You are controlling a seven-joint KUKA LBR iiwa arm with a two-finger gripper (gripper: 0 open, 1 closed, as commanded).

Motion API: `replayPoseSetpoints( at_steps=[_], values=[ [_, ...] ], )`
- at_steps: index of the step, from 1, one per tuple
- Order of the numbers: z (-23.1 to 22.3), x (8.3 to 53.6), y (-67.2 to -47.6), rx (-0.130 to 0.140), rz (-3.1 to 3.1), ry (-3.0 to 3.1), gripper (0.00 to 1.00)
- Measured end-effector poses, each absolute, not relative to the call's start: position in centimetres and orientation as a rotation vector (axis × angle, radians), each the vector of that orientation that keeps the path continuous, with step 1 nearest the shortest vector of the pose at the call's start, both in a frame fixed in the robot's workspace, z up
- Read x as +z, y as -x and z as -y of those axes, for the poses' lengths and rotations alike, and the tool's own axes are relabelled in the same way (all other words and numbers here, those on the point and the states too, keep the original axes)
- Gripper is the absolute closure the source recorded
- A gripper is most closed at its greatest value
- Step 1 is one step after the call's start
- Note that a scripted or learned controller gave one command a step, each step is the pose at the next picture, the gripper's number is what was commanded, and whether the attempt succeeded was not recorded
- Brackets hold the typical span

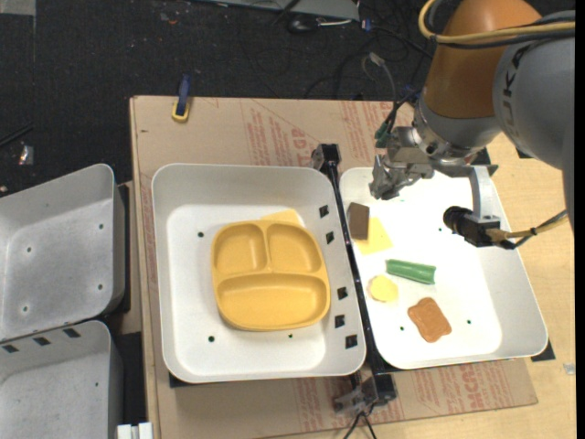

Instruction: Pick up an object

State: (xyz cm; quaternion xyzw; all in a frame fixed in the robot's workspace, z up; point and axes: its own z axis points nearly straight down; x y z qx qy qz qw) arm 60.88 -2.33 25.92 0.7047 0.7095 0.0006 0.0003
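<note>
Yellow tray (271,277), green piece (409,270), white bins (183,337)

Floor (82,44): dark, speckled carpet.
Surface (265,126): pale brown board with red print.
Cables (384,26): trailed across floor at top.
Light: even, indoor.

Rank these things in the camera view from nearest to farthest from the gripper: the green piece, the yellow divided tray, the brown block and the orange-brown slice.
From the gripper, over the right bin's upper left part:
1. Brown block, just below it by the divider.
2. Green piece, lower, mid bin.
3. Orange-brown slice and yellow divided tray, which is in the left bin: too close to call.
</note>
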Motion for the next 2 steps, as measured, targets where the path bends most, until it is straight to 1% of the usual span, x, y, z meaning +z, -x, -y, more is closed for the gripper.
replayPoseSetpoints(
  at_steps=[1, 2],
  values=[
    [-3.0, 26.3, -60.4, 0.002, -2.231, -2.213, 1.00],
    [-8.5, 26.5, -60.6, 0.003, -2.231, -2.212, 1.00]
  ],
)
